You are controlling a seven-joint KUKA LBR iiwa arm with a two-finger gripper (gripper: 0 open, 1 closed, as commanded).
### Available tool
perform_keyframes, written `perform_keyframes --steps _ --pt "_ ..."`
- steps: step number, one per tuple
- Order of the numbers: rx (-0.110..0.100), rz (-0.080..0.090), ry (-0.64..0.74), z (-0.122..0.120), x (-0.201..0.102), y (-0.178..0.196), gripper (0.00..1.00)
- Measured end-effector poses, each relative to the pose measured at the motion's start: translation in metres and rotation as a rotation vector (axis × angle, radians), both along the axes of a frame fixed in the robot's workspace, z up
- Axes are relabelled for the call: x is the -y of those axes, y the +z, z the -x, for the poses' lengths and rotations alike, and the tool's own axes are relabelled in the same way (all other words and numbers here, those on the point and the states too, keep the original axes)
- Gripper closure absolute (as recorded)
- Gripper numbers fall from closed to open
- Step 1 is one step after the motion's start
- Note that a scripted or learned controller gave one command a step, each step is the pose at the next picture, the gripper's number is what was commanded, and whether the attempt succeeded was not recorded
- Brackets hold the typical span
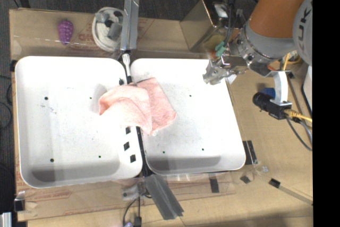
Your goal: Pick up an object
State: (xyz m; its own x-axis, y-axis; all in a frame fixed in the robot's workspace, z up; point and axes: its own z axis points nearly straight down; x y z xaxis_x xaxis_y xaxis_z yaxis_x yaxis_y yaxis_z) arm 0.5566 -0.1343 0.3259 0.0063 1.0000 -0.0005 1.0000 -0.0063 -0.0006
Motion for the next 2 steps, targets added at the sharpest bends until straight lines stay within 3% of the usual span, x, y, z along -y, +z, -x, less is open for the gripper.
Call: perform_keyframes --steps 1,2 --pt "0.000 0.000 0.000 0.000 0.000 0.000 0.00" --pt "-0.007 -0.001 0.116 -0.010 -0.039 -0.146 0.00"
